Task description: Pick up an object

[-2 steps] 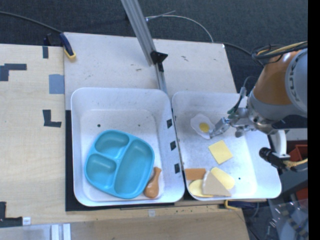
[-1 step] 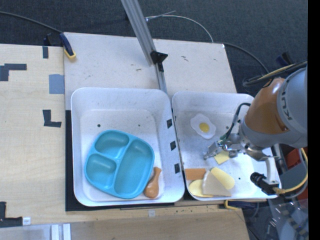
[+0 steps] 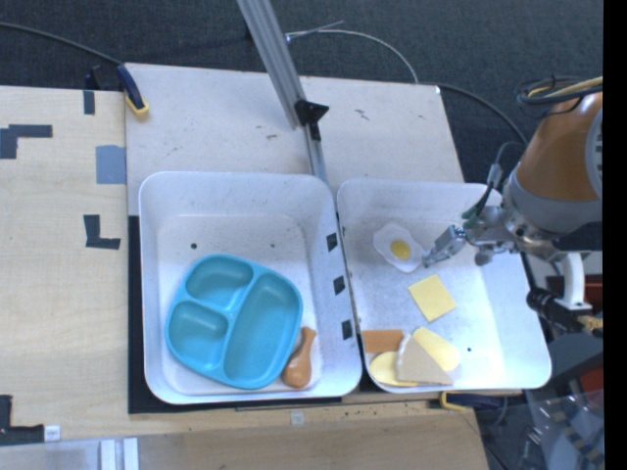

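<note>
The gripper [image 3: 438,251] hangs low in the right bin [image 3: 509,365], and its fingers point to the left, toward the fried egg toy [image 3: 396,247]. Whether the fingers are spread or pressed together, I cannot tell. The egg lies just beside their tips, to the left, near the bin's left wall. The yellow cheese square [image 3: 432,297] lies just below the tips. Around the egg there is bare floor, so I think room for a descent exists.

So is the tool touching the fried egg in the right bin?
Cannot tell. In the camera view the tool's tip meets the fried egg's right edge, but the slanted view doesn't show whether it rests on it or hangs above.
</note>
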`<state>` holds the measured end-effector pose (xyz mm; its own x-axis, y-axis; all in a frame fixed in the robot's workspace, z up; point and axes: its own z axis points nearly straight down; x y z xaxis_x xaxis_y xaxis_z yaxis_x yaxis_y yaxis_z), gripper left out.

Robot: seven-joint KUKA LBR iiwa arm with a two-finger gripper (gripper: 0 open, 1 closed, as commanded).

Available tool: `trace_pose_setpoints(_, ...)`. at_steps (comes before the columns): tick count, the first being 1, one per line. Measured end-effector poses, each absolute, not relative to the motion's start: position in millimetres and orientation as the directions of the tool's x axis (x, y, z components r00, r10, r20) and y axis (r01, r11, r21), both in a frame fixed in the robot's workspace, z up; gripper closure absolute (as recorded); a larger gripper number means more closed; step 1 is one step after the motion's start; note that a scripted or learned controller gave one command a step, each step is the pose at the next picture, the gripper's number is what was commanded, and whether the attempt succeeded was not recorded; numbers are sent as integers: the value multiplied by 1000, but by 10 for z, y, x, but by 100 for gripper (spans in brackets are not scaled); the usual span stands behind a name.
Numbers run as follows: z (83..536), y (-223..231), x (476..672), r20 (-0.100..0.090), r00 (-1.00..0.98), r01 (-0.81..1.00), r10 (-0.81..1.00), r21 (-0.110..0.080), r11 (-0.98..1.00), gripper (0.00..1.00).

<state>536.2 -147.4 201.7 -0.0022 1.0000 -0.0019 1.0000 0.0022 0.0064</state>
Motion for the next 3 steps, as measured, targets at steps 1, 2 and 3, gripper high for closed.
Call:
trace_pose_setpoints(1, 1965, -1751, 5779, -1, -2, 1000, 1000, 1, 2, 0)
trace_pose_setpoints(2, 858, -1682, 5705, -2, -1, 1000, 1000, -1, 1, 0)
trace_pose_setpoints(3, 897, -1674, 5035, -1, 2, 1000, 1000, -1, -2, 0)
